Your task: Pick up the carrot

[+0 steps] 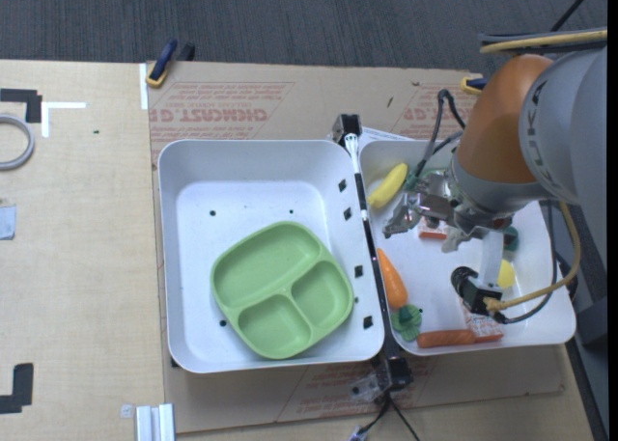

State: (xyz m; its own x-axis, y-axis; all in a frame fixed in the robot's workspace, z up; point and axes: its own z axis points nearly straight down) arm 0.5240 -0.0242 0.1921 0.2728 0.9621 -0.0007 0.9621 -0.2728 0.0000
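Observation:
The carrot [391,278] is orange with a green leafy end [407,319]. It lies along the left wall of the right bin [541,333], pointing toward the near edge. My gripper [422,234] hangs over the middle of that bin, just up and to the right of the carrot's thick end and apart from it. Its fingers [394,228] are spread open with nothing held. A small red piece [432,234] lies on the bin floor under them. The grey arm with its orange band [502,121] covers the bin's right part.
A yellow banana [387,183] lies at the far left of the right bin. A long red-orange item [452,338] is by the near wall, and a yellow piece [505,275] is at the right. The left bin [183,236] holds a green divided plate [281,289].

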